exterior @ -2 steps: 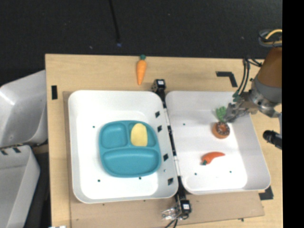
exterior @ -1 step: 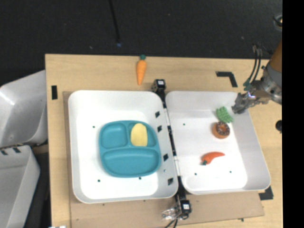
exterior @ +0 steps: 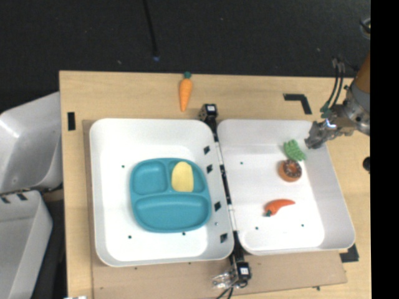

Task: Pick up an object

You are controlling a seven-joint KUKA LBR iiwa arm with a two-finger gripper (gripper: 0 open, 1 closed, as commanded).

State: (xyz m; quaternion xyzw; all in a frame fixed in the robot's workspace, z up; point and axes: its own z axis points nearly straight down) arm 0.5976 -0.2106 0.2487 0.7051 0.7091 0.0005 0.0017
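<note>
In the right bin (exterior: 249,167) lie a green leafy toy (exterior: 293,149), a round brown-orange item (exterior: 290,170) just below it, and a red chili pepper (exterior: 278,207) nearer the front. The gripper (exterior: 317,136) hangs at the bin's far right corner, just right of the green toy, and nothing shows between its fingers. The left bin (exterior: 106,167) bears a blue divided tray (exterior: 163,198) with a yellow piece (exterior: 182,177) in its upper right compartment.
An orange toy carrot (exterior: 185,92) lies on the wooden bench behind the bins. A black clip (exterior: 208,111) sits at the top of the seam between the bins. The arm's wrist (exterior: 358,104) reaches in from the right edge.
</note>
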